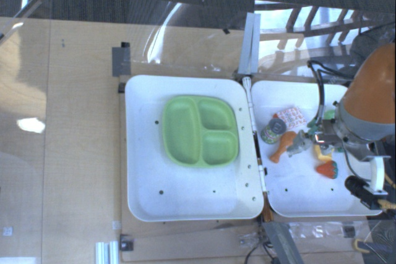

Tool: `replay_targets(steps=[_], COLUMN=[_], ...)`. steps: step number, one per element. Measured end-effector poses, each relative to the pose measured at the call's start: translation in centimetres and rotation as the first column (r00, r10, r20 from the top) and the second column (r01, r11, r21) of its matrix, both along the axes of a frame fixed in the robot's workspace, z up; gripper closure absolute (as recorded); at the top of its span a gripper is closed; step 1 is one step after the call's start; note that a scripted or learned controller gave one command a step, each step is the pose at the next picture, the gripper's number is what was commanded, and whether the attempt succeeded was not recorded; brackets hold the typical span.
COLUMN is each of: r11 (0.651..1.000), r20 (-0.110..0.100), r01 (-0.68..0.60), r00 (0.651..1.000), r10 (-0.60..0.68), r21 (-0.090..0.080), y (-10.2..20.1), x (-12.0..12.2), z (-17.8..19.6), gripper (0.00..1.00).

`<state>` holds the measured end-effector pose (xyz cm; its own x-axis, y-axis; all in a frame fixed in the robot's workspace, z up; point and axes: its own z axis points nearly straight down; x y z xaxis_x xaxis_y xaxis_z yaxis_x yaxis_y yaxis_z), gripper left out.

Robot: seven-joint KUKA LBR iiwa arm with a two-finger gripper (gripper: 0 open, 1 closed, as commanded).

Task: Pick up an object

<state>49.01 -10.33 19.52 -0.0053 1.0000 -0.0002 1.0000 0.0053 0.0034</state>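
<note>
The right bin [291,198] holds several small items. An orange drumstick-shaped toy [283,146] lies left of centre, and a small grey-green can [273,130] sits just above it. Behind them rests a red-and-white patterned packet [290,115]. A red and orange toy fruit [327,169] lies further right. My gripper [304,142] hangs low in this bin, right at the drumstick toy's right end and left of the fruit. The arm's orange band [374,86] and grey wrist cover the bin's right part.
The left bin [145,188] carries a light green divided plate [200,131] in its upper middle. A metal bracket [250,46] stands behind the seam between the bins. Black cables [320,89] loop over the right bin's back edge.
</note>
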Motion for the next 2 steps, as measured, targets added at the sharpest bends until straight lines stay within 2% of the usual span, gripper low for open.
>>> replay_targets(steps=[1,2], r11=[0.983,0.983], r20=[0.011,0.019], r01=[0.184,0.185], r00=[0.983,0.983], r10=[-0.184,-0.185], r21=[0.001,0.0], y=[-2.9,-2.9], x=[5.1,5.4], z=[-10.6,-9.4], gripper=[0.0,1.0])
